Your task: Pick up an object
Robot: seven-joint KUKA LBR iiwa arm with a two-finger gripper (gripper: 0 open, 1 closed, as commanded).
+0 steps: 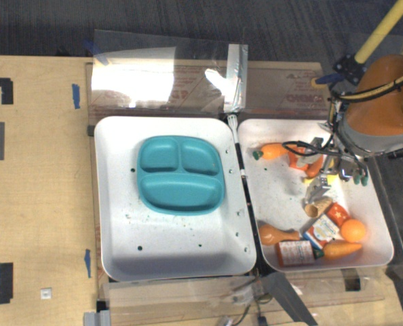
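Note:
The right bin [385, 246] holds a cluster of toy foods. An orange carrot with a green top [273, 151] lies at its far left. An orange ball [353, 231], a second carrot [340, 250], a red-labelled bottle [296, 252], a red and white packet [327, 226] and an orange gourd-shaped piece [275, 234] crowd the near side. My gripper [317, 194] hangs low over the bin's middle, just above the packet and a small tan piece [313, 210]. Cables and the wrist hide what lies directly under it.
A teal divided plate [181, 174] lies in the left bin [120, 236]. The arm's orange band [385, 97] looms over the right bin's far right corner. A clear plastic sheet [167, 80] stands behind the bins. Wooden bench surface [32, 202] stretches to the left.

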